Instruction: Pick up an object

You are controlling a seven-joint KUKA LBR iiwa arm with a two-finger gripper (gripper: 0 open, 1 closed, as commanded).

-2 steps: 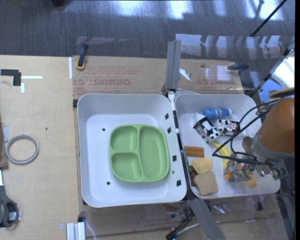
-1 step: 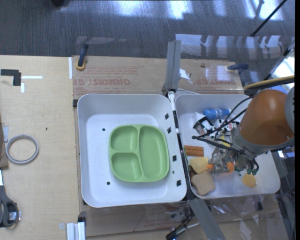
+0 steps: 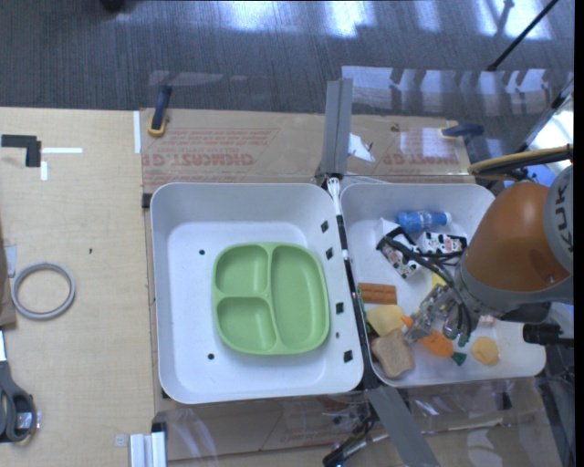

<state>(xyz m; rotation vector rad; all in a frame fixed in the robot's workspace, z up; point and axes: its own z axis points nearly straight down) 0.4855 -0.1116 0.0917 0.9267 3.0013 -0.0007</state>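
Bench, right bin (image 3: 511, 196): hand (image 3: 436, 317) low over orange piece (image 3: 439, 344) at bin's 6 o'clock; spread unreadable. Approach step; next, close squarely.

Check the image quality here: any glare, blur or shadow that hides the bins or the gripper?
Camera view: even lighting, both bins sharp; bright glare streaks on the floor at top, none on the green tray; the arm covers part of the right bin, and the gripper looks cluttered and slightly soft.
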